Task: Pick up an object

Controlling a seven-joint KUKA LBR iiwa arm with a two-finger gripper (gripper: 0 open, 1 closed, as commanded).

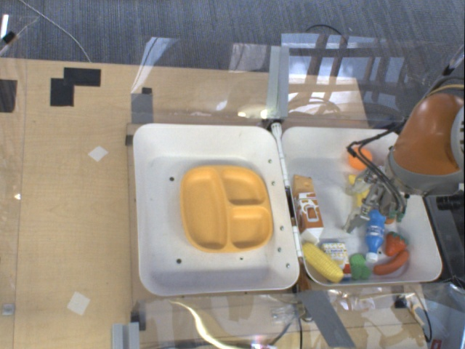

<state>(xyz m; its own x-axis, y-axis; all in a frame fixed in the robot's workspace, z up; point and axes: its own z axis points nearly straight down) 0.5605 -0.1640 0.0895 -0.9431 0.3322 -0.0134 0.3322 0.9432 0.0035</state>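
Claw (365, 213) hovers in right bin, grip state unclear; blue bottle (375, 233) lies just below it, long axis roughly vertical in frame.

I see two white bins on the pale wood-grain counter (65, 217), which carries black block marks (73, 84). The left bin (152, 195) holds a yellow-orange divided tray (225, 208). In the right bin (320, 144) I make out a yellow corn cob (322, 261), a brown and white carton (306, 206), a blue and white bottle (375, 233), a green piece (359, 265) and a red-orange piece (392, 253). The arm's band (429, 140) is orange.
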